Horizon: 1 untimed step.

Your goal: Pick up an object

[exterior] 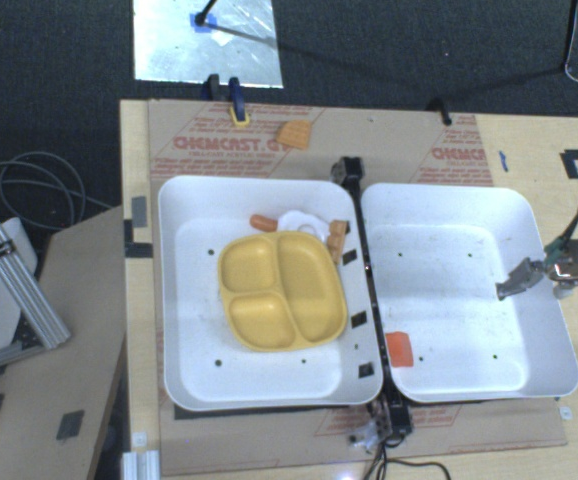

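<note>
So the arm barely pokes in from the right, just the wrist end with some cabling running up along it. The gripper [514,280] hangs over the right-hand edge of the right bin [449,203], pointing left toward the bin's middle and tilted a bit downward. One grey finger [517,278] sticks out over the bin floor, nothing on it.

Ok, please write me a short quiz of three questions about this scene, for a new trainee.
1. True or false: the yellow divided plate lies in the left bin.
2. Which thing lies in the right bin? A) orange block B) blue cup C) green ball
3. Fill in: the hand is over the ___ bin.

Key: 1 true; 2 A; 3 right.
</note>
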{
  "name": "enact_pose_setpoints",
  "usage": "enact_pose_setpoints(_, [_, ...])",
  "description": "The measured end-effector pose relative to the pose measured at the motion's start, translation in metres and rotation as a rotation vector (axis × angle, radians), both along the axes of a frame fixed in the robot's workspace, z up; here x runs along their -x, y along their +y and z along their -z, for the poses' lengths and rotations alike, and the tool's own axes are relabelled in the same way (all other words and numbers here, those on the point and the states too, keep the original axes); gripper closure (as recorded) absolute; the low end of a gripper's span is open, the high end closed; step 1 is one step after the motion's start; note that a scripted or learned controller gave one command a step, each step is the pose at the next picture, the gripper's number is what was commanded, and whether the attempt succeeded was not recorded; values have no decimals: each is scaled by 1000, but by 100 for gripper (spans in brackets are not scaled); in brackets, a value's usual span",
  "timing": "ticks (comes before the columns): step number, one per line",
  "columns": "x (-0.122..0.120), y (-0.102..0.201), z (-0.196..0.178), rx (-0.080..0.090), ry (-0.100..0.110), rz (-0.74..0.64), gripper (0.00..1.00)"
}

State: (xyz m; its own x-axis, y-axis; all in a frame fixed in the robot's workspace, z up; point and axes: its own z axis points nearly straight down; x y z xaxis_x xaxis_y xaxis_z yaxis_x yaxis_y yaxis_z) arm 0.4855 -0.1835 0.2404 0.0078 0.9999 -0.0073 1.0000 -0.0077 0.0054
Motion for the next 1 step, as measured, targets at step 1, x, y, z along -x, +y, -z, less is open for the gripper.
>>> enact_pose_setpoints(1, [-3, 6, -9, -5, -1, -11, 100])
